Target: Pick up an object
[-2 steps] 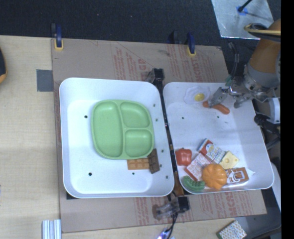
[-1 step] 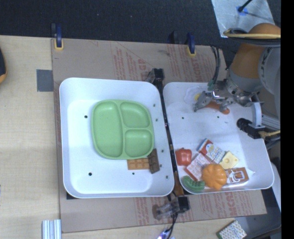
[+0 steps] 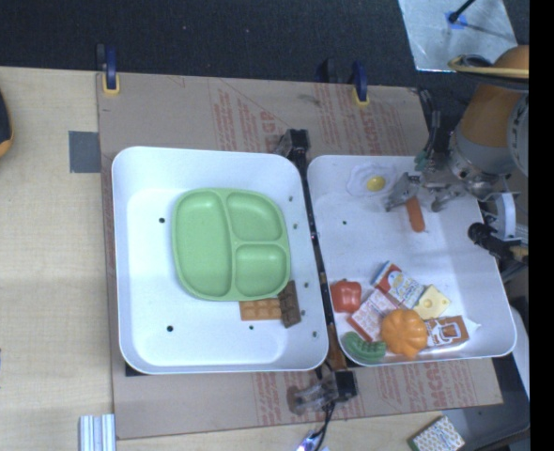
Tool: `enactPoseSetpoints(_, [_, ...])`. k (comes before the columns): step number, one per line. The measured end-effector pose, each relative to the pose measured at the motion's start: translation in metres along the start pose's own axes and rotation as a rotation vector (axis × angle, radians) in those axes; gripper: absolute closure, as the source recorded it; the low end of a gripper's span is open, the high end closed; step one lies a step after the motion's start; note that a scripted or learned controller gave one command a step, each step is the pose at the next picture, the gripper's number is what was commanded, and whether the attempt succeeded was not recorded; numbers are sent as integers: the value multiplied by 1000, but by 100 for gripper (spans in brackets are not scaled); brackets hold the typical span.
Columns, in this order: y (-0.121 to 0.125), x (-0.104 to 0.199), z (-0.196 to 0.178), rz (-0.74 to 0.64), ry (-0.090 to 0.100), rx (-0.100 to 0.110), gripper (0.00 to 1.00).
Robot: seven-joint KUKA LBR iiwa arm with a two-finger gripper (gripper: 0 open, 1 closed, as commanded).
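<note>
Grey two-finger gripper (image 3: 416, 194) hovering, fingers spread open, gripping nothing, near right bin (image 3: 484, 280)'s far edge. Small orange carrot-shaped toy (image 3: 415, 215) lying just beneath: probably light, stiff, slick plastic; grasping across its narrow middle looks best.

pale green divided plate (image 3: 231, 243), orange pumpkin (image 3: 404, 332), red pepper (image 3: 346, 295), white bins (image 3: 136, 346)

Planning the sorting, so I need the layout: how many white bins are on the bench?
2: the left bin holds a green plate; the right bin holds small toys.
</note>
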State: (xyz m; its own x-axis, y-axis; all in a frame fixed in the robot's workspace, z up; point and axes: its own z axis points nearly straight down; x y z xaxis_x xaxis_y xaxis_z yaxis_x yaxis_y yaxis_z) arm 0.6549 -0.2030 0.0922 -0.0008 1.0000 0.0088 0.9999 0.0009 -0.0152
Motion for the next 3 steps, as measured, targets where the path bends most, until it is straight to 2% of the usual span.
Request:
enactPoseSetpoints(1, [1,-1,-11,-4,-9,-10,100])
enactPoseSetpoints(2, [-5,46,-68,-6,-9,-16,100])
enactPoseSetpoints(3, [-6,79,-99,-6,-8,-16,100])
